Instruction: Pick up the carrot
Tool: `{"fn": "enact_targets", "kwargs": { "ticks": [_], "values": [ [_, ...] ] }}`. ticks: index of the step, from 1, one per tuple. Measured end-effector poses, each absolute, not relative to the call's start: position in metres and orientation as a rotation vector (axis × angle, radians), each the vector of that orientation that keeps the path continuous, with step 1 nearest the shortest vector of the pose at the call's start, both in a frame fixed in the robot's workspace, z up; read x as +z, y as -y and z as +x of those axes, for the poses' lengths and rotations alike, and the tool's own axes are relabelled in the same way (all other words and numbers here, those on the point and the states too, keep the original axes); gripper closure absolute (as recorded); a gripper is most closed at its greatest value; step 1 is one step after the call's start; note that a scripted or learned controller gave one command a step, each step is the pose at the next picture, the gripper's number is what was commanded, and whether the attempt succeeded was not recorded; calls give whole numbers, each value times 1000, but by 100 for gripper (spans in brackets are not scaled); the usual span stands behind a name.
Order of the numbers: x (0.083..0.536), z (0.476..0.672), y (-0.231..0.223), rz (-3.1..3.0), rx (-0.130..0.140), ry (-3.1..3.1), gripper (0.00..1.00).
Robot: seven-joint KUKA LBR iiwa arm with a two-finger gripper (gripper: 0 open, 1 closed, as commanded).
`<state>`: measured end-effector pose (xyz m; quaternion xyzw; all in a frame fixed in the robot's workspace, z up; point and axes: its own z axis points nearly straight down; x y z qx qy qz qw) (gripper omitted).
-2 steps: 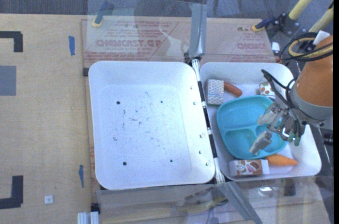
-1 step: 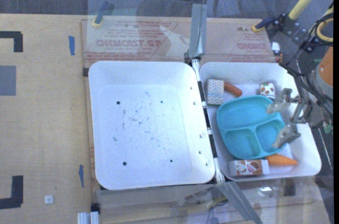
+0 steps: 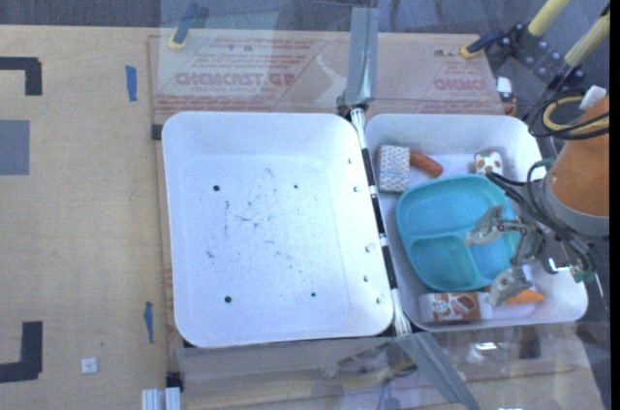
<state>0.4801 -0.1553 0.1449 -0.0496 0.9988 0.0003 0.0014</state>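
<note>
Since the carrot (image 3: 526,298) lies in the right bin (image 3: 455,125) near its front right corner, at about 5 o'clock from the blue plate (image 3: 441,238), the gripper (image 3: 506,255) hangs spread wide, gripping nothing, with the carrot just at 5 o'clock of it, its long axis running 3 to 9.

a single fixed camera looks down from above at a slant. it takes in the surface (image 3: 68,234) and both white bins (image 3: 194,146) from mid distance.

Faint red lettering, "CHEMCAST GP", was printed on the clear sheet (image 3: 242,59) behind the bins.
</note>
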Motion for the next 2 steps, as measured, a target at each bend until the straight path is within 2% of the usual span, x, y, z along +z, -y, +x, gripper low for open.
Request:
{"fn": "enact_targets", "kwargs": {
  "ticks": [1, 2],
  "values": [
    [239, 485, 169, -482, -1, -3097, 0],
    [227, 491, 141, -1215, 1, -2894, 0]
  ]
}}
